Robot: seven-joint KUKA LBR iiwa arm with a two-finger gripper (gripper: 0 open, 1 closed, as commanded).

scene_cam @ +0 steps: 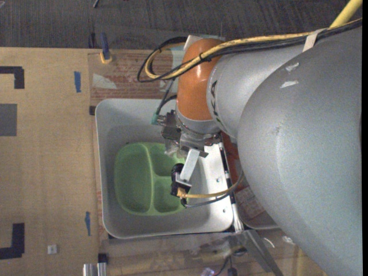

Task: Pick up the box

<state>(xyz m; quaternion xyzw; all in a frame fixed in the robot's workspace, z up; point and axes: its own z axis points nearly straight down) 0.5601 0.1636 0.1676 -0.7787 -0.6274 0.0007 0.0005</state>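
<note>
Grey arm comes in from the right and covers most of the right side, with its orange band above the wrist. The gripper is low over the left bin, at the upper right edge of a green two-compartment tray. It is seen from above and mostly hidden by the wrist, so I cannot tell whether it is apart, together or clamped on anything, or whether it touches the tray. The tray lies flat in the left bin, toward the near side, and both compartments look bare. The right bin is almost fully under the arm, with just its near rim showing. A red and pale printed patch there, probably the box, peeks out below the arm just past the divider between the bins; its shape and pose are unclear. It is apart from the gripper. Left of the bins is a tan board with blue tape bits and black corner marks.
</note>
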